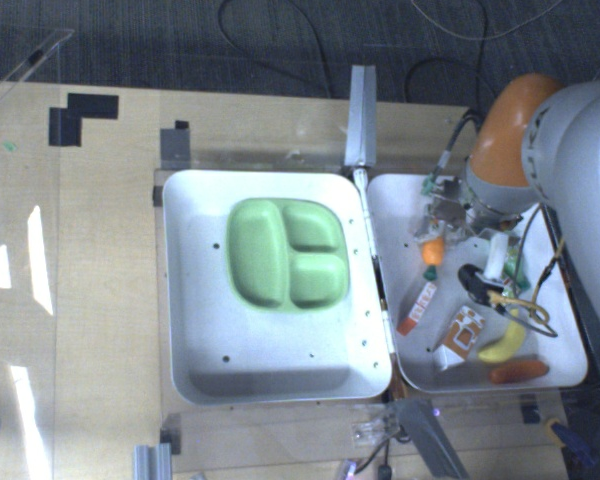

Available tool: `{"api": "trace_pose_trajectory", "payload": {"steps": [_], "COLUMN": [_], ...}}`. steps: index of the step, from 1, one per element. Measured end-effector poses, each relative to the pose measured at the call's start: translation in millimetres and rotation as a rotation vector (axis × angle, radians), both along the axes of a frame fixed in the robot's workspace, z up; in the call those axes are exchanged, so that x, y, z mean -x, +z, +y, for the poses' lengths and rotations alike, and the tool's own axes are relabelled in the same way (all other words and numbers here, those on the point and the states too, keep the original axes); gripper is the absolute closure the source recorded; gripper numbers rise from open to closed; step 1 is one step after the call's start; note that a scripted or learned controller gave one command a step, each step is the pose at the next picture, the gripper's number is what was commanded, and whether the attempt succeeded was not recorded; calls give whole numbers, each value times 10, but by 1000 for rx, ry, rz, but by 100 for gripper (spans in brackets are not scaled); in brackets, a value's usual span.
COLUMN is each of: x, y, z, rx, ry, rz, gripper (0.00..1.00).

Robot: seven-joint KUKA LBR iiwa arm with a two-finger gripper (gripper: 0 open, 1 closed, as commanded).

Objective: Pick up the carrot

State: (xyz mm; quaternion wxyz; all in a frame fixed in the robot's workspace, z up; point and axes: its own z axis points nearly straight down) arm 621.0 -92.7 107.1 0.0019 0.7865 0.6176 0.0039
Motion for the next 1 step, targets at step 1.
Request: {"api": "trace_pose_trajectory", "payload": {"steps": [1], "x": [-148], "y": [1108], "z": [187], "rx": [2], "ry": [-34], "rz": [2], "gripper": [100]}}
